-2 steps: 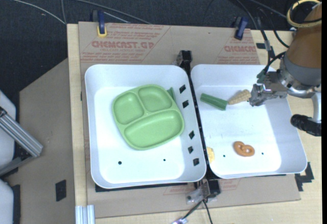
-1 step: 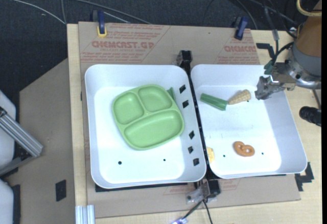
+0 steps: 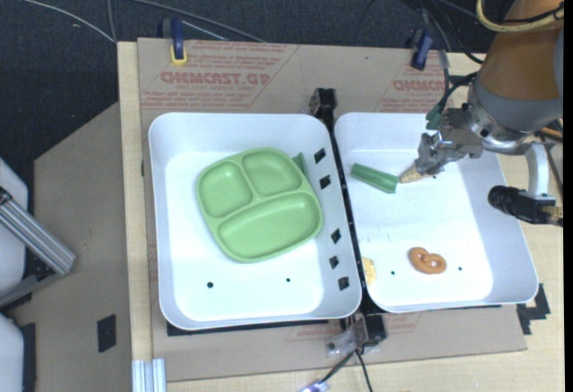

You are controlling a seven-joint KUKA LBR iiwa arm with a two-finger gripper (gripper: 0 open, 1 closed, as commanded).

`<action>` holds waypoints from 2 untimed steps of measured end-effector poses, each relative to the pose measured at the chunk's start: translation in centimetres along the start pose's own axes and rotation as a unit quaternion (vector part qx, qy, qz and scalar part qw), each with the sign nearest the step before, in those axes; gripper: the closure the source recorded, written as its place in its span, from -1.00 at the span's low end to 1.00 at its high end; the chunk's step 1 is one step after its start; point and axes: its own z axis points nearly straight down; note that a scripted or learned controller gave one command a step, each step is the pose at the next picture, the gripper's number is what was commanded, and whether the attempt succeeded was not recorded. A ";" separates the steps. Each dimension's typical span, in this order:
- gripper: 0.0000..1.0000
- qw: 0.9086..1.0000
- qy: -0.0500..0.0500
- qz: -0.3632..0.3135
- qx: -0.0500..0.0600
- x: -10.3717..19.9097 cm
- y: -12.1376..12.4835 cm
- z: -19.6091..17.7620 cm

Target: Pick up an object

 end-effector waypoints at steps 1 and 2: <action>1.00 1.000 0.000 0.000 0.001 5.7 0.7 1.3; 1.00 1.000 0.000 -0.001 -0.001 12.0 1.5 0.9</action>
